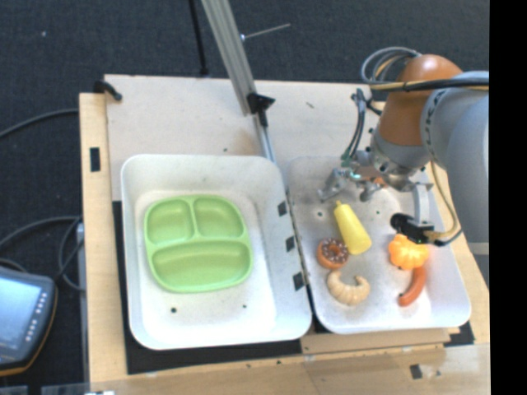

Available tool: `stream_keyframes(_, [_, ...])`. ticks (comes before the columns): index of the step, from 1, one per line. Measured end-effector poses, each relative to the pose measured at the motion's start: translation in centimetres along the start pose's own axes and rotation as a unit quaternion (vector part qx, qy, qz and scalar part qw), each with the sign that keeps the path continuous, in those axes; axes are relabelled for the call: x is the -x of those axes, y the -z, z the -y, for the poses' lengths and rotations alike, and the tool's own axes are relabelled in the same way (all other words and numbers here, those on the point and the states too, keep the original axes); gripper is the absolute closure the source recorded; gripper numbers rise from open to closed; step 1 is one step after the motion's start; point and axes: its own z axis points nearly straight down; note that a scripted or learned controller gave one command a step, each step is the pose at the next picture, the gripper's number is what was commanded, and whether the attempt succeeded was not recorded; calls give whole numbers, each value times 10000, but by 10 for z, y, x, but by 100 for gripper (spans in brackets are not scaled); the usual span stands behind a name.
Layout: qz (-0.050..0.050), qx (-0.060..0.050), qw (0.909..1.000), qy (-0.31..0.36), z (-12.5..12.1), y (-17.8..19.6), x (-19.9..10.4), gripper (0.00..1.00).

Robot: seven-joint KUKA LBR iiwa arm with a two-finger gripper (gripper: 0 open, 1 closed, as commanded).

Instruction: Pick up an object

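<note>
Looking down at the bench: the arm [436, 113] reaches in from the right and its gripper [356, 183] sits low over the back part of the right bin [449, 303]. Can't tell from here how the gripper is set, too small and cluttered with cables. Nothing visibly held.

Objects are all in the right bin, in front of the gripper:
- yellow cone-shaped piece [352, 227], closest, just in front of the gripper, lying tilted with its narrow end toward it
- brown donut [333, 253], touching or just beside the yellow piece's wide end, on its left
- tan croissant [348, 288], just in front of the donut, near the bin's front edge
- orange pepper [408, 253], to the right of the yellow piece, apart from it, with a black cable end right above it
- red-orange chili [412, 286], just in front of the pepper, slanted

Left bin [165, 319] holds a green divided plate [198, 243], three compartments, lying flat, well apart from the gripper. A metal rail [230, 44] stands slanted behind the bins.
</note>
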Motion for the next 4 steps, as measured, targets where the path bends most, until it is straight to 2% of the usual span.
stream_keyframes(1, [9,10,10000,-13,84,83,24,0])
stream_keyframes(2, [16,19,10000,-10,119,127,51,0])
stream_keyframes(3, [4,2,10000,0,153,143,61,0])
stream_keyframes(4, [10,19,10000,-15,151,153,61,100])
